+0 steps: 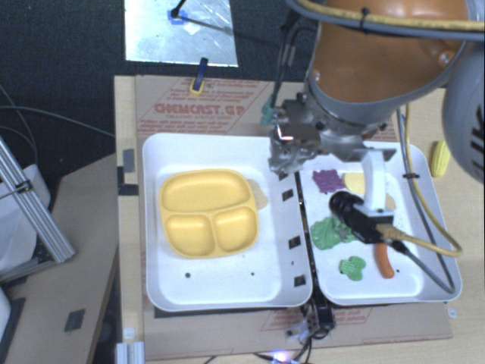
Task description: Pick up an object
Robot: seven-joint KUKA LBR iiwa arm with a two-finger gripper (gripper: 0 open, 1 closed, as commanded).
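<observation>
My end effector [285,160] hangs over the far end of the seam between two bins; I cannot tell whether it is apart or together.

My grey arm with its orange band [379,29] reaches in from the right above the cardboard-covered surface [204,108]. The shallow white left bin [163,279] holds a yellow three-compartment plastic plate [208,211], with a small pale beige piece [261,196] at its right edge. The shallow white right bin [333,287] holds the loose things to pick from: a leafy green piece [326,235] near its middle, a flat purple piece [327,179] on the far side just right of my end effector, a yellow piece [353,182] beside that, a small green floret-shaped piece [352,267] on the near side, and a slim orange stick [386,264] just right of it.
</observation>
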